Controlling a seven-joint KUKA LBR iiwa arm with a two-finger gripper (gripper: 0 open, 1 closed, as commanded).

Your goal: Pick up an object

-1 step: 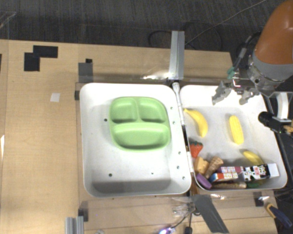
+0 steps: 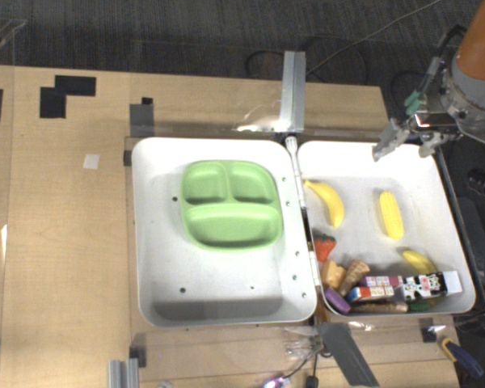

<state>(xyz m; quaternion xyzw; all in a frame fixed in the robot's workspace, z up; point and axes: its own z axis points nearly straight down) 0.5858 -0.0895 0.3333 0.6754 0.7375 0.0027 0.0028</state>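
Seen from above at a slant, the grey arm point(image 2: 477, 63) with its orange band reaches in from the right, its hand point(image 2: 408, 142) hanging over the far right corner of the right bin point(image 2: 436, 184). The two fingers point(image 2: 385, 145) stand spread apart, and nothing lies between them.

Below the hand, the right bin holds three yellow bananas: one curved banana point(image 2: 330, 202) near the bin's left wall, a second banana point(image 2: 390, 214) lying straight in the middle, and a smaller third banana point(image 2: 419, 260) toward the near right. Along the bin's near edge sits a crowded row of small items: a red strawberry-like piece point(image 2: 326, 247), a tan cone-shaped toy point(image 2: 352, 273), a purple piece point(image 2: 336, 300) and a long printed box point(image 2: 404, 284). All of these lie well apart from the hand.

The left bin point(image 2: 158, 241) carries a green divided tray point(image 2: 231, 203), set flat near its middle. Both bins rest side by side on the wooden tabletop point(image 2: 56, 241).
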